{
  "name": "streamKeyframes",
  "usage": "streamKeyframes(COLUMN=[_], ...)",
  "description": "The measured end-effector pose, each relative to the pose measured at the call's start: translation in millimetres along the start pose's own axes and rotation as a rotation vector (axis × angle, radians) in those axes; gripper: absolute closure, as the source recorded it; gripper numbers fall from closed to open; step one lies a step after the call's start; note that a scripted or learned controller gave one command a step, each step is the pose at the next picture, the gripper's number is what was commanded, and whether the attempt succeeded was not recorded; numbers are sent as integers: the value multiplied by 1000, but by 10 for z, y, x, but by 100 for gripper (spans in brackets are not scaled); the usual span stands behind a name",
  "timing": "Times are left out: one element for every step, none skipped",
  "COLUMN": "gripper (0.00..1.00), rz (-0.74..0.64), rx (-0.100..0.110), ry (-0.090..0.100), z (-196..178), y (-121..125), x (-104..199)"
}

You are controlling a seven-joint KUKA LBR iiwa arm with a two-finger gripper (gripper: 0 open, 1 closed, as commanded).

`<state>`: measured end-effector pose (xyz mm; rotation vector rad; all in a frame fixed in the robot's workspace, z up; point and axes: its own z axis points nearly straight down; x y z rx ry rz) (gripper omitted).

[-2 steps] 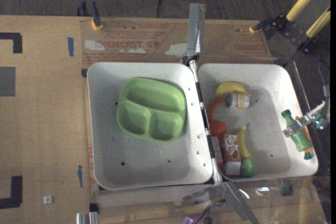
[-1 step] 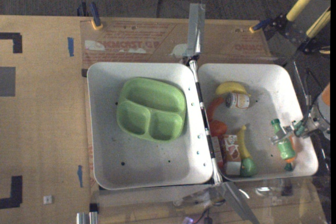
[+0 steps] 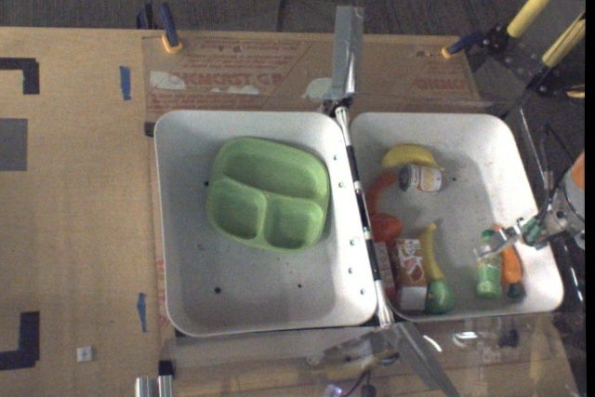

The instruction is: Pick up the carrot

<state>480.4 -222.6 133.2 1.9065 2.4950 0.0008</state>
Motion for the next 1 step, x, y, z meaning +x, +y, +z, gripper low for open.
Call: streamKeyframes(gripper=[0], rz=[-26], rx=[-3], ry=[2], z=[375], y=[18], x=[21])
